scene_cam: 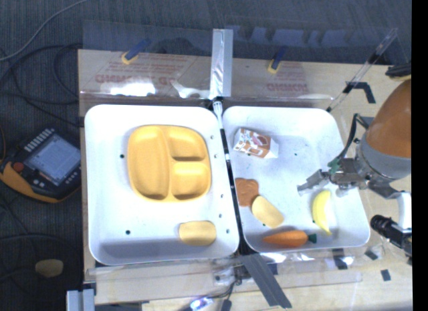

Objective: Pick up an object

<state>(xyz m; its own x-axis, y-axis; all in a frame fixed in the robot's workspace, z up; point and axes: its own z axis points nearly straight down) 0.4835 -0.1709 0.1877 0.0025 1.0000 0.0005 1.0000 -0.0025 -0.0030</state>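
Observation:
My gripper (332,186) hangs over the right side of the right bin (294,117), open, with one grey finger (309,183) splayed to the left. Nothing sits between the fingers. A yellow banana (322,211) lies just below the gripper, near the bin's right wall. An orange carrot (287,238) rests along the front wall. A pale yellow chunk (267,212) overlaps a brown piece (245,189) close to the divider. A white and orange packet (253,144) lies at the back left of this bin.
The left bin (107,169) holds a yellow divided tray (168,162) and a yellow bun-like piece (198,232) at its front. A metal strip (221,62) stands behind the bins. A handheld pendant (41,164) lies on the floor at left.

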